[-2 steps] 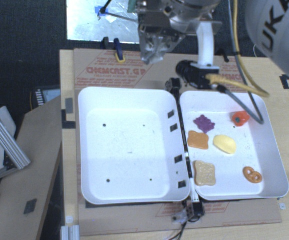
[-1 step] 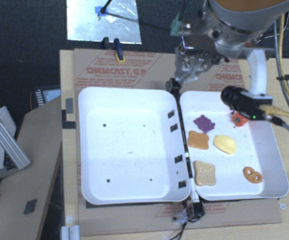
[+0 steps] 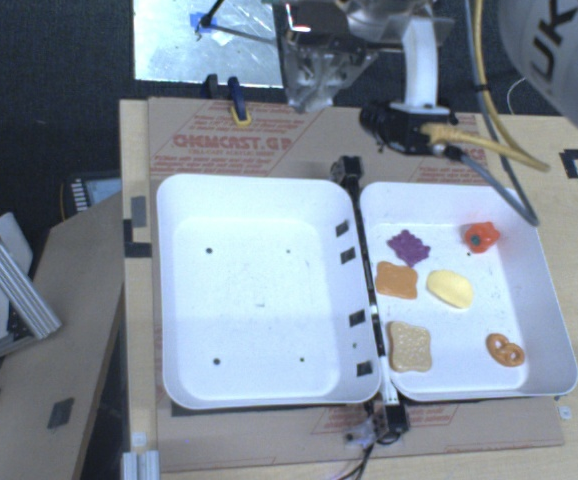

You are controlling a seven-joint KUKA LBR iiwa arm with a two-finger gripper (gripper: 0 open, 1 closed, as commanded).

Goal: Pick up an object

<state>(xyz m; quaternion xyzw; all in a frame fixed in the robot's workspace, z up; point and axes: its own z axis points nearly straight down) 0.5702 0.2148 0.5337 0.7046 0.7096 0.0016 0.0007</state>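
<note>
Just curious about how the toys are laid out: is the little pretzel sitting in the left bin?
No, the pretzel lies in the right bin, near its front right corner, alongside the other toy foods.

Red printed lettering reading "CHEMCAST", followed by two blurred characters, perhaps "GP", stood on the brown paper-faced board sheet under the bins, along the bench's far edge behind the left white plastic bin. More red print of the same kind ran on that sheet behind the right white plastic bin, too blurred to read. Large dark letters "UK" showed on the grey robot arm's casing, cut off by the frame's edge.
</note>
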